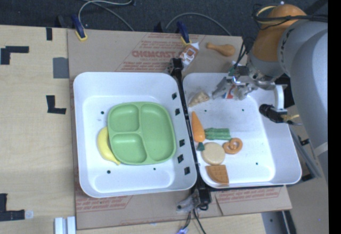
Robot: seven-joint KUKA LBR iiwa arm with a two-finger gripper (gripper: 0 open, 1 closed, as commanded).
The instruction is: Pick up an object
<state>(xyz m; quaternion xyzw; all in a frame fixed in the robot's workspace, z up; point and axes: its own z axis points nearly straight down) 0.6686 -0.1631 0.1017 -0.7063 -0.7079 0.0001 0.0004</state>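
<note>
A pale wedge-shaped slice (199,98) is seen in the right bin (266,174), just left of the gripper (228,89), whose fingers are spread apart, nothing held.

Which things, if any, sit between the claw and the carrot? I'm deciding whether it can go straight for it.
Nothing visible blocks the way. The claw hangs over the upper part of the right bin; the carrot lies lower left, with bare bin floor between. A pale wedge sits just above the carrot's tip, beside that path.
</note>
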